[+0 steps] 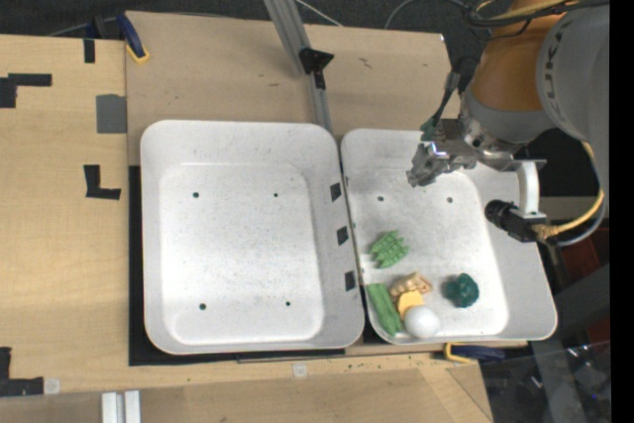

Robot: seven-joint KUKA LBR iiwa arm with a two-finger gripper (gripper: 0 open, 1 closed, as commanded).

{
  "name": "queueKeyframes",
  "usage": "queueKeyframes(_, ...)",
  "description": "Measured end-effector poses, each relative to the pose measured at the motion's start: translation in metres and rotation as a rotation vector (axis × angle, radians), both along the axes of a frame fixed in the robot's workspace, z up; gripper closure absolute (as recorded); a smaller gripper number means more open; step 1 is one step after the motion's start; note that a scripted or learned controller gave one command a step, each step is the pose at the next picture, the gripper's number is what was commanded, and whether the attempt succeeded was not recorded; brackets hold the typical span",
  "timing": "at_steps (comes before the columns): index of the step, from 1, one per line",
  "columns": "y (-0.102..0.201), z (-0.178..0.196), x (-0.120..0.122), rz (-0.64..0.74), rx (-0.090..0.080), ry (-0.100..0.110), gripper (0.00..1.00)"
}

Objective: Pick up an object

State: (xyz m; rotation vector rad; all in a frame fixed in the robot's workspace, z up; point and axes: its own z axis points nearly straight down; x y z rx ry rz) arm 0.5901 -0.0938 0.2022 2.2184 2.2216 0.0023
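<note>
The right bin (495,243) holds several small objects near its front. A light green ridged piece (388,249) lies mid-bin. A long green piece (384,308) leans along the front left wall, beside a tan and orange toy (408,288) and a white ball (422,322). A dark teal round object (461,290) sits at the front right. My gripper (424,167) hangs over the back part of this bin, well behind all the objects, with nothing seen between its fingers.
The left bin (158,213) is beside the right one, joined by black clips along the shared wall. A grey metal pole (282,0) slants in from the top. A black cable fitting (510,218) overhangs the right bin's right side.
</note>
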Motion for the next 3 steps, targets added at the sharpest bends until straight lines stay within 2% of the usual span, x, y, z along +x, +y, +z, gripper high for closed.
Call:
queueKeyframes(1,0.051,0.013,0.000,0.005,0.002,0.002,1.00)
queueKeyframes(3,0.156,0.001,-0.018,0.005,0.002,0.006,1.00)
